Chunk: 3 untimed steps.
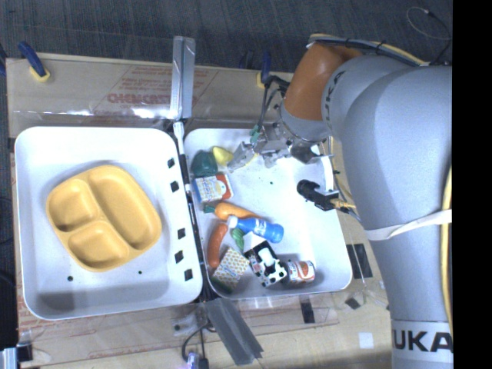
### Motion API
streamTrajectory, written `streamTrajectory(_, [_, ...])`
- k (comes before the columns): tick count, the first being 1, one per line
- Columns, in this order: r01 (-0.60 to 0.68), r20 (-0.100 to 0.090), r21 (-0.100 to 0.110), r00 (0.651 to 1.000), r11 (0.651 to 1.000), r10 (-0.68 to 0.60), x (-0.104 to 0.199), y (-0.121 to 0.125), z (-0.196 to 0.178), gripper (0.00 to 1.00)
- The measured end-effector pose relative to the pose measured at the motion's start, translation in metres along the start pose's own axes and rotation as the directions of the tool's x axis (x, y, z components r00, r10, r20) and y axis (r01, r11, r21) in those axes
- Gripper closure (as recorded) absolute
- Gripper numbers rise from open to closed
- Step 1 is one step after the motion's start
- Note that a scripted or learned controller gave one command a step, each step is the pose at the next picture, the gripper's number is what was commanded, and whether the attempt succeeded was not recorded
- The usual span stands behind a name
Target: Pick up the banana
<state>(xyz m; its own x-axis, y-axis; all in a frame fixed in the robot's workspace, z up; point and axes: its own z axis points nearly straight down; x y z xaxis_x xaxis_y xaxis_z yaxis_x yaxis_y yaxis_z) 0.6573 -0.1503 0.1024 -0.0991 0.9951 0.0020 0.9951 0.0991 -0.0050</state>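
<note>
On the table (92,79), two white bins sit side by side. Nearest in the right bin (323,229) lie a can (301,271), a cow toy (267,265) and a patterned pouch (231,267); beyond them a blue bottle (260,227) and carrots (224,225). The left bin (46,283) holds a yellow tray (104,216). Farther back, the banana (222,155) rests at the right bin's far left corner, beside a green toy (204,163). The pincer (247,153) hangs just right of it, fingers parted, grasping nothing
</note>
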Motion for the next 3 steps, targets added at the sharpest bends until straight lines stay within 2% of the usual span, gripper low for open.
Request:
streamTrajectory(1, [0.003, 0.000, -0.001, 1.000, 1.000, -0.003, 0.000, 0.001, -0.011, 1.00])
streamTrajectory(2, [0.004, 0.000, -0.001, 1.000, 1.000, -0.004, 0.000, 0.001, -0.011, 0.00])
streamTrajectory(3, [-0.029, 0.009, -0.005, 1.000, 1.000, 0.030, 0.035, 0.003, 0.009, 0.00])
